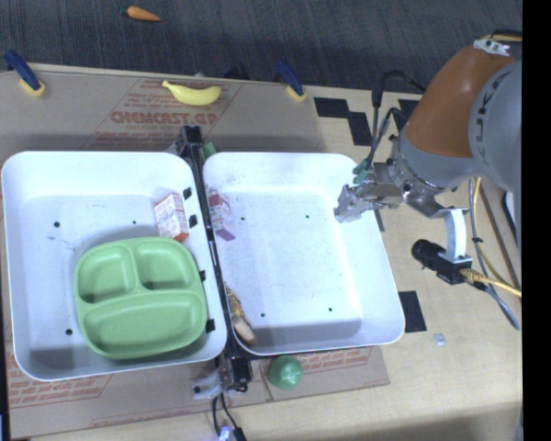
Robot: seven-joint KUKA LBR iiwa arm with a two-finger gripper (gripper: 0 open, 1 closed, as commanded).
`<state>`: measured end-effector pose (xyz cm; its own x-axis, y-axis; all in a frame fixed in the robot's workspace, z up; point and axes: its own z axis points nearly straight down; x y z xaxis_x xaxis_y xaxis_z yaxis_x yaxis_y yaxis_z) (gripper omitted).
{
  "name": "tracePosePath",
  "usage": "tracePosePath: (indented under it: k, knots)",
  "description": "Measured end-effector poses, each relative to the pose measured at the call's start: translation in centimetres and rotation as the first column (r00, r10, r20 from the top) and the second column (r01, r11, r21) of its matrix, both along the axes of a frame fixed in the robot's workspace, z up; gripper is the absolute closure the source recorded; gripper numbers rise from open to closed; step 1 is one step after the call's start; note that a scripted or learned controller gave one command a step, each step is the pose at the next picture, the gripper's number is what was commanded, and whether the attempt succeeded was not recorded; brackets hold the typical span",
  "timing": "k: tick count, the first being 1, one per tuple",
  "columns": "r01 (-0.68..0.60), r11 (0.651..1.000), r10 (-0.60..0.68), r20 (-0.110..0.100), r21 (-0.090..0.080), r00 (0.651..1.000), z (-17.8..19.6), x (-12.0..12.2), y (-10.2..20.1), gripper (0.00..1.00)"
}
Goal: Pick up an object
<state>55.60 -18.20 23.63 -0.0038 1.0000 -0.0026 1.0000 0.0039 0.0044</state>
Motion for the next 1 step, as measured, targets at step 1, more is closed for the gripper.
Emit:
tracePosePath:
  k: [1]
  knots:
    - [0.0,1.0,0.0,-0.003,0.001,1.0,-0.17,-0.06,0.06,0.0]
